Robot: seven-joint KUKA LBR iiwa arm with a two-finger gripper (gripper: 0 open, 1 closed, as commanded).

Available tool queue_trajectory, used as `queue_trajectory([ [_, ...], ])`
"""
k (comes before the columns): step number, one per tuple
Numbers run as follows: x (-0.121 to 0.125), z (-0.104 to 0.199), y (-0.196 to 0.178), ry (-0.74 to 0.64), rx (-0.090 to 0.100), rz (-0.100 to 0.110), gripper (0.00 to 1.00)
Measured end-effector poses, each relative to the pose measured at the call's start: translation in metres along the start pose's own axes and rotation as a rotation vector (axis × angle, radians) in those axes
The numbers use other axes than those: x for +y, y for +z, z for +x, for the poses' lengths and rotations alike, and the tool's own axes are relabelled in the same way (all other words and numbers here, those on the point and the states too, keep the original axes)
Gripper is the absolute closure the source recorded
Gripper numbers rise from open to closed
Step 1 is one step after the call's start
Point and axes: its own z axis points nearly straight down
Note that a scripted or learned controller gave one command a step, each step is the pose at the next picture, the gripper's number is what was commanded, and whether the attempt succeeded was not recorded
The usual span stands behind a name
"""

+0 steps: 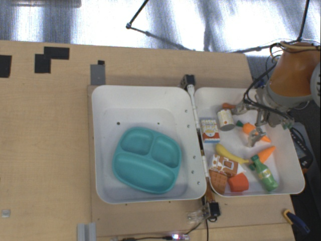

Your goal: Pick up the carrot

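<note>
In the right bin [296,179], an orange carrot [249,128] with a green tip lies on the floor, pointing down-right. My gripper [256,136] hangs right over its middle, so orange shows on both sides of it. Whether the carrot is gripped I cannot tell. A second orange carrot-like piece [268,153] lies just below, next to a green bottle [264,173]. The arm's orange band [296,72] reaches in from the right above the bin.
The right bin also holds a small can [225,119], a red-and-white carton [210,130], a banana [231,155], a waffle-patterned packet [220,170] and an orange block [238,183]. A teal divided plate [146,159] sits in the left bin [105,109].
</note>
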Motion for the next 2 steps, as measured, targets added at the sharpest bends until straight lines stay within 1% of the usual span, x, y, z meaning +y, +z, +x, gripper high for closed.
queue_trajectory([
  [1, -0.015, 0.031, -0.001, -0.231, -0.004, 0.002, 0.0],
  [2, 0.009, 0.063, -0.002, 0.137, -0.008, 0.006, 0.0],
])
